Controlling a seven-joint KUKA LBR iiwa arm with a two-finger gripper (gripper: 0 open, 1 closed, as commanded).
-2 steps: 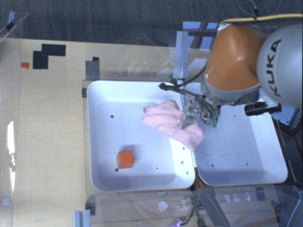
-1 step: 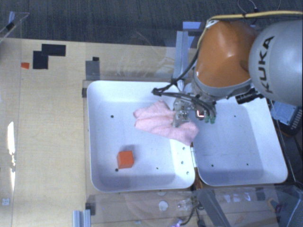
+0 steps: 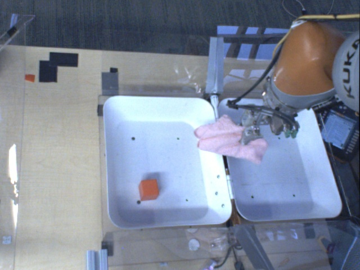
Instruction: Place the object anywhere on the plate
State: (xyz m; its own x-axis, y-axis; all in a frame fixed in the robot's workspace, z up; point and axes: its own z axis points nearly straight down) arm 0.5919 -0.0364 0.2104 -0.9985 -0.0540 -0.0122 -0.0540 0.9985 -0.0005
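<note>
camera view looks down on two white bins. the gripper (image 3: 251,129) hangs over the left part of the right bin (image 3: 292,198), its fingers clamped on a pink cloth (image 3: 228,139) that drapes across the divide between the bins. an orange cube (image 3: 149,189) sits in the left bin (image 3: 163,151), near its front left corner.

Two bins side by side on the bench (image 3: 56,167): left bin (image 3: 121,207), right bin (image 3: 315,201), rims touching along the middle. A small block (image 3: 149,189) sits in the left bin, toward its near-left corner. A cloth (image 3: 225,139) hangs across the shared rim toward the far side, with the gripper (image 3: 250,131) at its right end over the right bin.
</note>
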